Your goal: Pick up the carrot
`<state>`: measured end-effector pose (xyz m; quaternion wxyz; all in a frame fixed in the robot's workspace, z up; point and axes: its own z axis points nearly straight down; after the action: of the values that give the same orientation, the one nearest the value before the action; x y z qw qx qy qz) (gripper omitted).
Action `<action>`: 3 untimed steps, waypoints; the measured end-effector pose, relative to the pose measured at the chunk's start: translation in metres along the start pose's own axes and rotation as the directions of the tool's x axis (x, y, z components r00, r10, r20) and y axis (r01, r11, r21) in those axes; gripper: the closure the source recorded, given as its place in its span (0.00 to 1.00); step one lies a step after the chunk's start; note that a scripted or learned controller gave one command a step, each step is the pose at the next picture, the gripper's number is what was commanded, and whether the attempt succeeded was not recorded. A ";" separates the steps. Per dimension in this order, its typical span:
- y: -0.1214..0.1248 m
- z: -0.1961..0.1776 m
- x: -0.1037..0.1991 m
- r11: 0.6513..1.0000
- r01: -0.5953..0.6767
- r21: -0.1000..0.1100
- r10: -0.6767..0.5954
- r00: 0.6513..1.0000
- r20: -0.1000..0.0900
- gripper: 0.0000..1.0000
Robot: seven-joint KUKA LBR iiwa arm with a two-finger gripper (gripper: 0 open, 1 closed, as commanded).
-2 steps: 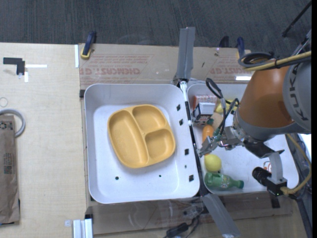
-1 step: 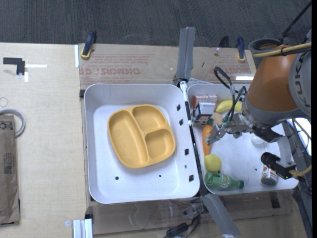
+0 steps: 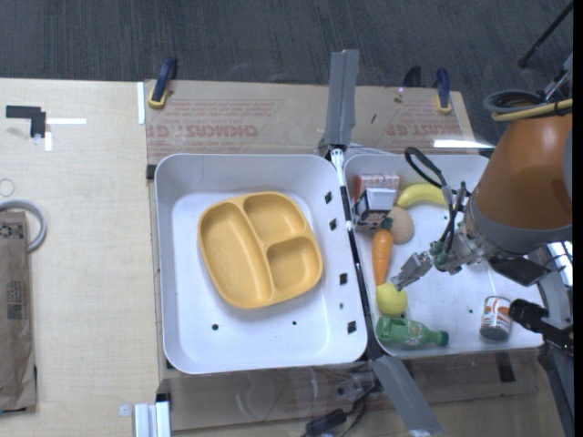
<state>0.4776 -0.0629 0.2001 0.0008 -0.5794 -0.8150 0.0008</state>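
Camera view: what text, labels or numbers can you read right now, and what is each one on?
"CHEMCAST GP" printed in red, upside down, twice, on the cardboard behind the bins; the letters are faint, so the reading is uncertain.
Small box label: too blurred to read.
Can label: too blurred to read.
Green bottle label: too small to read.
Brown bag print: too small to read.

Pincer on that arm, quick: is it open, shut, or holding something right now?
Pincer: cannot be told whether open or shut; it hangs just right of the carrot, with nothing seen in its grip.
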 end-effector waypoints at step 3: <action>0.000 0.009 -0.002 0.923 0.384 -0.001 -0.384 0.923 0.001 0.00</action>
<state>0.4779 -0.0648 0.1912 0.0003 -0.4084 -0.9128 0.0002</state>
